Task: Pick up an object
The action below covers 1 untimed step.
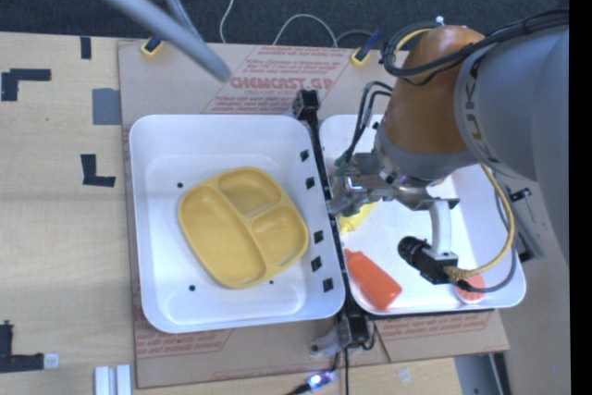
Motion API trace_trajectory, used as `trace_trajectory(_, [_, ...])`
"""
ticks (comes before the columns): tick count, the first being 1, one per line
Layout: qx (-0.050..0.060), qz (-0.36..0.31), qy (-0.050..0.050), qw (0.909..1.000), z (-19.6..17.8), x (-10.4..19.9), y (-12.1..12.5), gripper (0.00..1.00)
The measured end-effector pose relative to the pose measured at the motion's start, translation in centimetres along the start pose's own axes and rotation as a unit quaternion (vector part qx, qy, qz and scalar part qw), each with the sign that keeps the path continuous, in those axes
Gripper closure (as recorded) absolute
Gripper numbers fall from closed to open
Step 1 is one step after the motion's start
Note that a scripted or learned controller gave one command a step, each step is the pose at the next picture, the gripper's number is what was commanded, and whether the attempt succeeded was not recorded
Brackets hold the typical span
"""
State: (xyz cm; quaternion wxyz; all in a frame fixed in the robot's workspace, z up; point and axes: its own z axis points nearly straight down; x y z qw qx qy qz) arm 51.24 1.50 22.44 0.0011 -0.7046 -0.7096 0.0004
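The arm (518,97) covers much of the right bin (435,308), hiding the 12 o'clock half of its floor. The end effector (350,191) sits low at the bin's 9 o'clock side, close to the wall shared with the left bin (166,153). It is a tangle of metal and cables from this angle, so I cannot tell whether it is apart or together, or whether it has hold of anything.

A small yellow piece (357,217) pokes out just at 6 o'clock of the end effector. It is mostly covered, so its shape and long axis are unclear, as is whether the two touch.

An orange object (372,280) lies in plain sight in the right bin's 7 o'clock corner, flat on the floor and apart from the end effector. Its long axis runs from 10 o'clock to 4 o'clock, with the narrower end toward 10 o'clock and the broader, rounded end toward 4 o'clock.

A red object (469,293) shows as a sliver at the bin's 5 o'clock edge, too hidden to identify.

A yellow divided plate (242,225) lies flat in the middle of the left bin, fully visible, with three compartments facing up. Both bins rest on a cardboard sheet (277,79) on the tabletop (55,227).
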Motion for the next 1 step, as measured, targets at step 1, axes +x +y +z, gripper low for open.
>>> trace_trajectory(1, [0.001, 0.001, 0.000, 1.0000, 0.82, 5.55, -1.07, 1.00])
